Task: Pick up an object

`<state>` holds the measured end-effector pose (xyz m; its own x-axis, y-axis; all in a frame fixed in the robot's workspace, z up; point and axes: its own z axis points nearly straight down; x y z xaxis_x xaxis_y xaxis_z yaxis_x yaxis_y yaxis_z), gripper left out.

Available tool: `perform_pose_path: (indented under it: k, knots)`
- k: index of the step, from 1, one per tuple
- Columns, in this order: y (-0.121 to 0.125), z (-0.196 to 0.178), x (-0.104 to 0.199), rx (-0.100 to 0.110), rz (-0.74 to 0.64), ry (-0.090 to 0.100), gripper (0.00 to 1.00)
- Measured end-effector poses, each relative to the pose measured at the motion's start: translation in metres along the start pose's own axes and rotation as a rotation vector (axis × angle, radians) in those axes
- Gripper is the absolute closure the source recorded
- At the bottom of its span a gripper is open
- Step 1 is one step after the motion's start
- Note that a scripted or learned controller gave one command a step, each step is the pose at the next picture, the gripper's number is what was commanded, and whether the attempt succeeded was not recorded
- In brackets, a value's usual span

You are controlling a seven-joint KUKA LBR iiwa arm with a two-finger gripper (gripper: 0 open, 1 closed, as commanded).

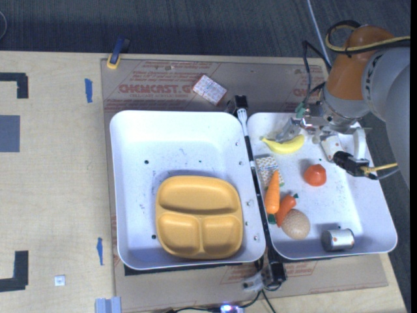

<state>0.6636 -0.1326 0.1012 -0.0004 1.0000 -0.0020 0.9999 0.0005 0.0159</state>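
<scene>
My gripper (287,134) hangs over the far left corner of the right bin (371,204), directly above a yellow banana (285,146) and close to touching it. In the same bin lie a red tomato (315,175), two orange carrots (272,191), a beige egg-shaped object (296,224), a small silver can (338,238) and a speckled cloth-like piece (266,168). The arm with its orange band (348,70) reaches in from the upper right.
The left bin (169,139) holds a yellow divided tray (199,215) at its near side. A patterned card (209,89) lies on the cardboard behind the bins. A black cable (355,165) runs from the wrist over the right bin.
</scene>
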Motion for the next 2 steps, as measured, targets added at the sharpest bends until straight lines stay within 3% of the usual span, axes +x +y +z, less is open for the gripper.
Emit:
perform_pose_path:
  k: [1, 2]
  knots:
    - [0.000, -0.009, 0.001, 0.001, -0.002, -0.001, 1.00]
    - [-0.012, 0.015, 0.037, 0.014, -0.001, 0.001, 1.00]
